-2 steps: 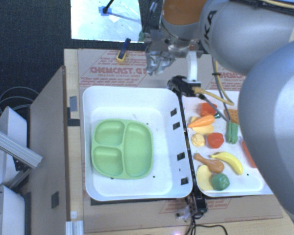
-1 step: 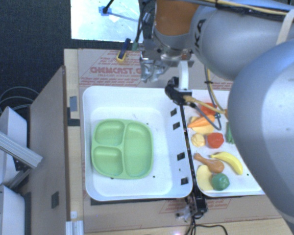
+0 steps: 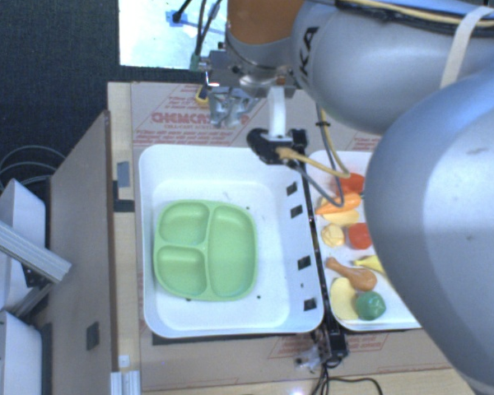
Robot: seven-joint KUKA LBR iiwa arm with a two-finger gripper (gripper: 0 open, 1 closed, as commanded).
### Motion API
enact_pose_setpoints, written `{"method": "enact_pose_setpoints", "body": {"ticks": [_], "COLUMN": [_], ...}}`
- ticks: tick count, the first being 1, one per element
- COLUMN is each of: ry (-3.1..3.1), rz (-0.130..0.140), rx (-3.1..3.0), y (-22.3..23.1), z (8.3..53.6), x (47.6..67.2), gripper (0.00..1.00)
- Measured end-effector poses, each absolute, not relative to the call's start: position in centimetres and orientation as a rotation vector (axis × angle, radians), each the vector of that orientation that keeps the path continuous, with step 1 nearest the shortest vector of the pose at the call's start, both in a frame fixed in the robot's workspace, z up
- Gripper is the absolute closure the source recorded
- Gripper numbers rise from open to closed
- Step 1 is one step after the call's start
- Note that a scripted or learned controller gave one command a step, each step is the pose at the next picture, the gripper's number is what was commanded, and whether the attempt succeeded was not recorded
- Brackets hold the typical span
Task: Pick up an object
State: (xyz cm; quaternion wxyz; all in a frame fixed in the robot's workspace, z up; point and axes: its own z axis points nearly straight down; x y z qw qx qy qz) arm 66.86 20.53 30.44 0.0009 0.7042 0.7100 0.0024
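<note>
Near edge: right bin (image 3: 399, 323) holds the pickable stuff, w/ green ball (image 3: 369, 304), drumstick (image 3: 351, 273), orange pieces (image 3: 350, 204). Left bin (image 3: 230, 323) has green divided plate (image 3: 204, 249). Far: gripper (image 3: 228, 109) sits beyond the bins, nothing between fingers; open/closed can't tell. Risk: descent lands off-target, since toys are well apart from it.

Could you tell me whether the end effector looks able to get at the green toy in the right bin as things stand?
Probably yes. The green toy lies uncovered at the near end of the right bin, only touching a drumstick-like piece. The end effector hangs beyond the left bin, so it must first travel across.
</note>
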Motion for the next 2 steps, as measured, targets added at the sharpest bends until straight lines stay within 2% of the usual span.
{"method": "enact_pose_setpoints", "body": {"ticks": [1,2], "ry": [2.228,2.225], "rz": [0.005,0.013], "rx": [2.214,2.212], "y": [23.6,23.4], "z": [29.2,36.3], "x": [66.8,66.9], "gripper": [1.0,1.0]}}
